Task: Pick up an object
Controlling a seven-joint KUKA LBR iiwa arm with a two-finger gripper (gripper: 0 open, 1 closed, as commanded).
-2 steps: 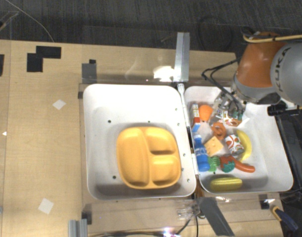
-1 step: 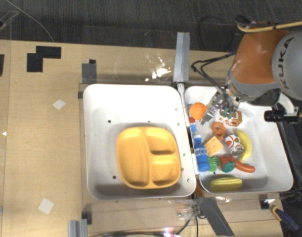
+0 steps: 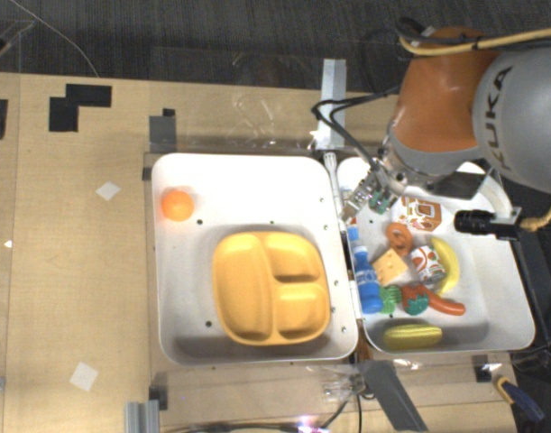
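Nearest the camera, along the front of the right shallow white bin (image 3: 518, 327), lies a yellow-green pickle-shaped toy (image 3: 412, 335); behind it sit a red sausage-shaped toy (image 3: 442, 303), a blue plastic bottle (image 3: 367, 289), a yellow wedge of toy cheese (image 3: 390, 266) and a yellow toy banana (image 3: 447, 264); the left shallow white bin (image 3: 167, 269) bears a yellow divided plastic tray (image 3: 270, 287) and a small orange ball (image 3: 177, 205). Farther back, the gripper (image 3: 372, 192) hovers above the right bin's rear left corner; whether it is released or clenched cannot be told, and nothing shows in it. The step looks like the approach; the next move calls for choosing one toy, lining up above it and descending.
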